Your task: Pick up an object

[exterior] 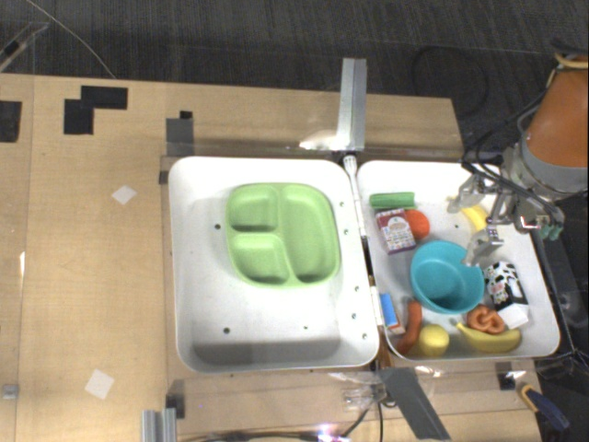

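While a banana (488,340), a yellow lemon (433,341) and a sausage (413,321) are lying along the near wall of the right bin (548,325), a blue bowl (445,277) is sitting just behind them, with a black-and-white toy (502,282) at its right. The tool (486,241) is hovering just beyond the bowl's right rim, gripping nothing; whether it is parted or closed is unclear. Farther back, a red carton (395,229) and green block (392,200) are lying. A green divided plate (280,233) is resting in the left bin (198,274).
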Motion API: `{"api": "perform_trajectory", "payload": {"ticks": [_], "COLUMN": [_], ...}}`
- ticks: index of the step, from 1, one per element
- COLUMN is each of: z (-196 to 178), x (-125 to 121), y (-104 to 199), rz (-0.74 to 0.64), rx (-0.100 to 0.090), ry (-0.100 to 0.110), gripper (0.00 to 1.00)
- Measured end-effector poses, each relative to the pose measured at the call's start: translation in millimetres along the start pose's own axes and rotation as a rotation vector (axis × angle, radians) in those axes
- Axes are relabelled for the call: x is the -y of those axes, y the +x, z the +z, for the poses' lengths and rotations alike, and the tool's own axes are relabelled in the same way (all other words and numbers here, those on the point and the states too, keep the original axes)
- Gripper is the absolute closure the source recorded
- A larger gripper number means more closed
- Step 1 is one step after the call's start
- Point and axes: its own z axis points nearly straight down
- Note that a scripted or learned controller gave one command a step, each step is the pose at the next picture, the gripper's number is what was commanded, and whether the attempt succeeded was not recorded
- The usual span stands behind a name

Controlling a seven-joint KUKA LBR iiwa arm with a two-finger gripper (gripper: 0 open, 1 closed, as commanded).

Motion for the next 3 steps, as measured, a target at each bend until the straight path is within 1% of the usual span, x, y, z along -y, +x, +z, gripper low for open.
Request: {"api": "perform_trajectory", "payload": {"ticks": [1, 2, 3], "z": [119, 120, 119], "x": [63, 61, 61], "y": [-6, 19, 25], "rz": [0.070, 0.119, 0.141], "rx": [0.009, 0.009, 0.011], "ry": [0.004, 0.003, 0.003], "gripper": [0.00, 0.00, 0.00]}}
